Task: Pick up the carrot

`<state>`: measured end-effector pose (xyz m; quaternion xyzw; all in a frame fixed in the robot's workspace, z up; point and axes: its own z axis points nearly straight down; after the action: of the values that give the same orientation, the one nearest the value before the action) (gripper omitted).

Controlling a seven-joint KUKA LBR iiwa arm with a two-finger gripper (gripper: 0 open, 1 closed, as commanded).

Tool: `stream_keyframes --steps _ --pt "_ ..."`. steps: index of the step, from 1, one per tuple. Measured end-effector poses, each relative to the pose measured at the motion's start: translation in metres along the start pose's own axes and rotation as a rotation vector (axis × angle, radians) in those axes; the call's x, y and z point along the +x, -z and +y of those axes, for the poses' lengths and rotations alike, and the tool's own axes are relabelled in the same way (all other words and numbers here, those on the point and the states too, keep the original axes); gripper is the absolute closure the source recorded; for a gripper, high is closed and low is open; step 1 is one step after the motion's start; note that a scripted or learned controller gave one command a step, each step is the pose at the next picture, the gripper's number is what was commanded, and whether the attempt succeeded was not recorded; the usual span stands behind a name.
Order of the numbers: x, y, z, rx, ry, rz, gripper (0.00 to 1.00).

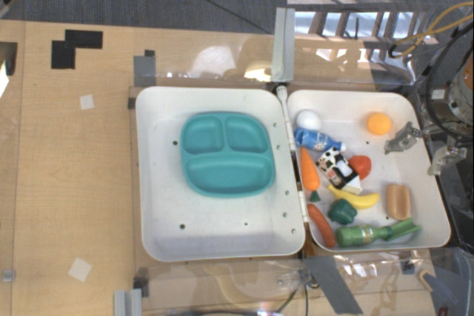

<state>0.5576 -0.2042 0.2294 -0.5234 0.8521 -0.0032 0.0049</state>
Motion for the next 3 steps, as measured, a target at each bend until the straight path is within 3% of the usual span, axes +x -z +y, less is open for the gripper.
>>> stream_keyframes --steps 1,2,3 --pt "-0.013 0.047 -0.028 0.0 0.39 -0.001 0.0" --pt "-0.003 0.037 -0.007 -0.005 0.573 -0.001 0.0" --pt "-0.005 0.028 -0.002 -0.004 0.912 -0.002 0.0"
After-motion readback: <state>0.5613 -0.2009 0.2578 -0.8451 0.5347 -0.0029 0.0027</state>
